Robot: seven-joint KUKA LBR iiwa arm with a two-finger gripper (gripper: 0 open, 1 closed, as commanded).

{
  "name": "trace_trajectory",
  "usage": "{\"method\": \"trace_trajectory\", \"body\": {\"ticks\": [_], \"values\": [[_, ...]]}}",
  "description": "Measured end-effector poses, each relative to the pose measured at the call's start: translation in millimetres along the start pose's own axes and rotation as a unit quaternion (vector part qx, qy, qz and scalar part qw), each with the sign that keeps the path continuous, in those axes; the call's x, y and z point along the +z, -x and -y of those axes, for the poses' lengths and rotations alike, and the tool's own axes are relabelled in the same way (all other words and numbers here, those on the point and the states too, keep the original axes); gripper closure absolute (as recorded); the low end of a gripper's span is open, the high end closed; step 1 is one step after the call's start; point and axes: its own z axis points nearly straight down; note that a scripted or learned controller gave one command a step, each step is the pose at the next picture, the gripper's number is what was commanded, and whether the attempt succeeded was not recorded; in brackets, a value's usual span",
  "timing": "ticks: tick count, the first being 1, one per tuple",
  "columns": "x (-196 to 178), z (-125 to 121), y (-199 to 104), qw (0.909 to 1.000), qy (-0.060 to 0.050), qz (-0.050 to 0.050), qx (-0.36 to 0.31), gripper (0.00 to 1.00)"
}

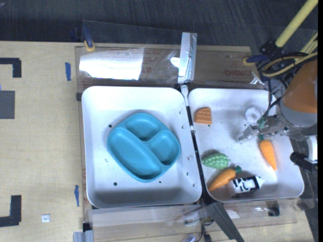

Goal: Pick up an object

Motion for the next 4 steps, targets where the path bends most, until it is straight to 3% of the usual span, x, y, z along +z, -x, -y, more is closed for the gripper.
{"method": "trace_trajectory", "body": {"ticks": [1, 2, 3, 4], "values": [[0.6, 15.4, 16.1, 0.9966, 0.008, -0.005, -0.082, 0.00], [-3.2, -10.5, 13.6, 1.0000, -0.004, -0.006, -0.005, 0.00], [1.4, 0.6, 18.0, 0.9951, 0.005, -0.006, -0.099, 0.00], [1.3, 16.8, 22.0, 0.9790, 0.008, 0.001, -0.204, 0.00]]}}
